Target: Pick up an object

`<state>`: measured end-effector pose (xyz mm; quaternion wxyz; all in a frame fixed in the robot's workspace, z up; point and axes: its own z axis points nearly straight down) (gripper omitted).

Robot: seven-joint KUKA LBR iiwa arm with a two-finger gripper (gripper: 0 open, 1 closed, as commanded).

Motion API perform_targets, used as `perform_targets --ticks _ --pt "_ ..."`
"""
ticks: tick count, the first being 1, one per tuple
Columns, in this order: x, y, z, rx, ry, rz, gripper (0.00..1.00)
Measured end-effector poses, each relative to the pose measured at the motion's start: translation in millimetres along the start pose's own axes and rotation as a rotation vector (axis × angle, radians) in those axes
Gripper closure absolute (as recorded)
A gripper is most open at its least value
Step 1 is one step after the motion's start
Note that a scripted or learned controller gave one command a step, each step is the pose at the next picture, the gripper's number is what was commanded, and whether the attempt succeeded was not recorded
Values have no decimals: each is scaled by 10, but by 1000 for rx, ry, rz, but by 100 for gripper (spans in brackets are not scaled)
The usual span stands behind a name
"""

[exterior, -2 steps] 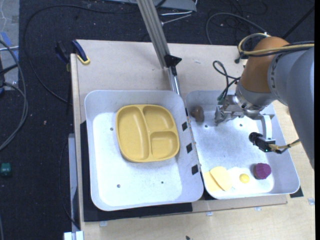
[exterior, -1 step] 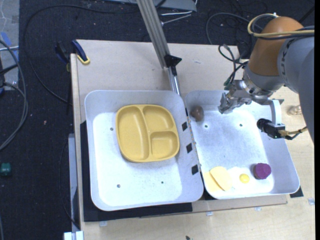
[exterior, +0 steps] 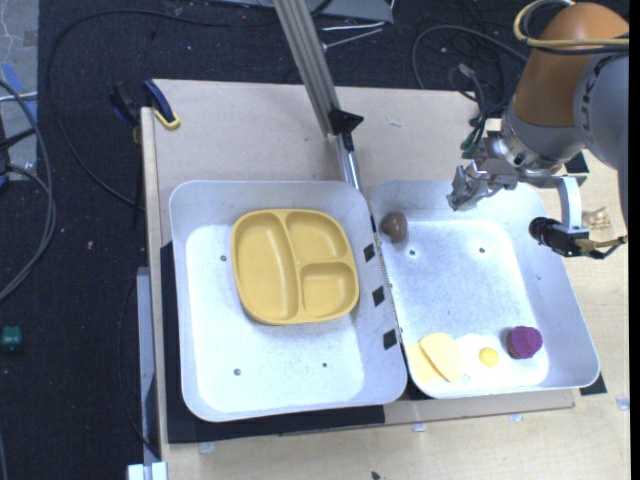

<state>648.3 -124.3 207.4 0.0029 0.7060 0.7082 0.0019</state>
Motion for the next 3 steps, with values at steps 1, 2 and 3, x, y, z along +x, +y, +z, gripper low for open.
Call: perform_targets --ticks 1,2,3 --pt "-1 13 -344 2 0 0 100" --pt "582 -67 -237 8 2 -4 100" --pt "1215 -144 -217 8 4 -6 100"
